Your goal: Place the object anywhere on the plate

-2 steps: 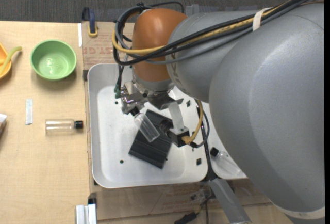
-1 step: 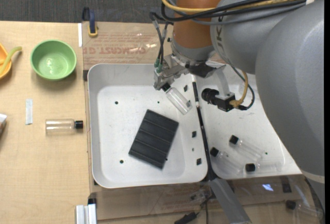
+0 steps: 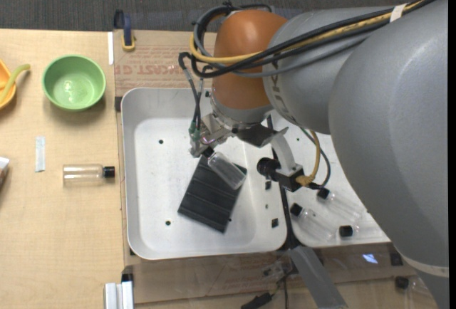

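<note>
one pincer [image 3: 201, 146] above black plate [image 3: 209, 197] in white bin [image 3: 146, 179].

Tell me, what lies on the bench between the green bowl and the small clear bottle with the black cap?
Nothing: in the camera view, bare wooden bench top separates the green bowl from the clear bottle.

The left bin [image 3: 142, 158] has bare floor along its left and lower sides. A black ridged plate [image 3: 206, 197] with a clear bottle [image 3: 226, 169] at its top edge blocks the middle. The arm [image 3: 342, 87] covers the right bin [image 3: 342, 229].
</note>
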Tool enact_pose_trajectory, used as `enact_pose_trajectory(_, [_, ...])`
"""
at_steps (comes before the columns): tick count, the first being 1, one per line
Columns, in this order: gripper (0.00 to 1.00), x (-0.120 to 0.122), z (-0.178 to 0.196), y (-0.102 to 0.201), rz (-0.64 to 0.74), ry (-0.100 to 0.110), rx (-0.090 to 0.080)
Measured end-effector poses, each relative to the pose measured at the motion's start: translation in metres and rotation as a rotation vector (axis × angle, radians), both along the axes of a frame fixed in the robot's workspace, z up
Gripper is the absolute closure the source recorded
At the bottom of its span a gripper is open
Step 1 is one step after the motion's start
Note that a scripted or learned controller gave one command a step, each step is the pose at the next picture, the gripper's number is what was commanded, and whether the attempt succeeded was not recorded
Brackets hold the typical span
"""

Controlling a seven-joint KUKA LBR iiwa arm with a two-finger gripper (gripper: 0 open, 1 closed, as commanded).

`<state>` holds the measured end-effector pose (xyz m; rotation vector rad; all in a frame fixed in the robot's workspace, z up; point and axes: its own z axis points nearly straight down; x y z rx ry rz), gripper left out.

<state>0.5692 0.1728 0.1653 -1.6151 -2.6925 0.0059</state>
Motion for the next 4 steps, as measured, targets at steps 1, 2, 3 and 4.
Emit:
enact_pose_trajectory(1, [1.00, -0.067, -0.071, 0.019, 0.100, 0.000, 0.001])
enact_pose_trajectory(2, [1.00, 0.018, 0.010, -0.040, 0.243, -0.003, 0.001])
enact_pose_trajectory(3, [1.00, -0.018, 0.026, -0.190, 0.209, -0.003, 0.001])
enact_pose_trajectory(4, [1.00, 0.078, 0.026, -0.121, 0.354, -0.004, 0.002])
